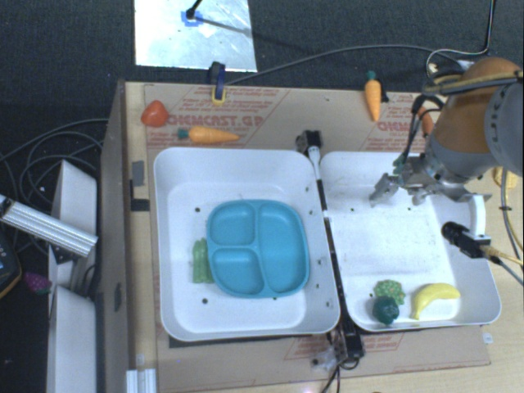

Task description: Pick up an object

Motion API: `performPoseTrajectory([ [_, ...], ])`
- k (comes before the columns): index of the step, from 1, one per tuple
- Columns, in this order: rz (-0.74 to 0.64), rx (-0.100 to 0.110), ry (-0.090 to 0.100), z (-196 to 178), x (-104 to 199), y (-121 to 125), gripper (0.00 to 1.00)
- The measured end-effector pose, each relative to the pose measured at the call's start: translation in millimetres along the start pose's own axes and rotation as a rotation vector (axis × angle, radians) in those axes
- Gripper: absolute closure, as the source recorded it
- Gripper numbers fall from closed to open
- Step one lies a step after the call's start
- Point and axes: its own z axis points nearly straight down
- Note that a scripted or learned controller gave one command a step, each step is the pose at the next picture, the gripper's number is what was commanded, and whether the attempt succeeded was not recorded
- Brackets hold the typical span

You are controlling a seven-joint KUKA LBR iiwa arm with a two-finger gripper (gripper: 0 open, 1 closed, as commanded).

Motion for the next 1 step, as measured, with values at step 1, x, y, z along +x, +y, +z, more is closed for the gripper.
performPoseTrajectory([
  [1,0.006,0.004,-0.001,-10.8,-28.1,1.3,0.00],
])
